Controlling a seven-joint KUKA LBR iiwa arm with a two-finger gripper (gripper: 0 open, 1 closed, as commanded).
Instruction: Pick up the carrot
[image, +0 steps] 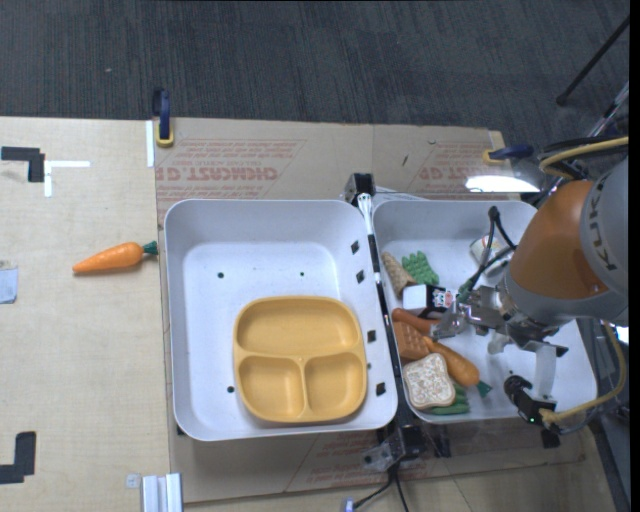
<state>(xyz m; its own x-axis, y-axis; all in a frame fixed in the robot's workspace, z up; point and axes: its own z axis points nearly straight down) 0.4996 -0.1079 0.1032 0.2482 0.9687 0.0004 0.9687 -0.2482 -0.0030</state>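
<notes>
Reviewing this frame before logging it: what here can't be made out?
- Gripper: too small and cluttered to tell whether the jaws are open.
- Right bin: its right half is hidden by the arm.
- Toy food pile: overlapping, so individual items are unclear.

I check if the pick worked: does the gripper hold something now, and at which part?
It cannot be told. The gripper sits low in the right bin, over the orange carrot beside the bread slice, but no object is visibly between its jaws.
</notes>
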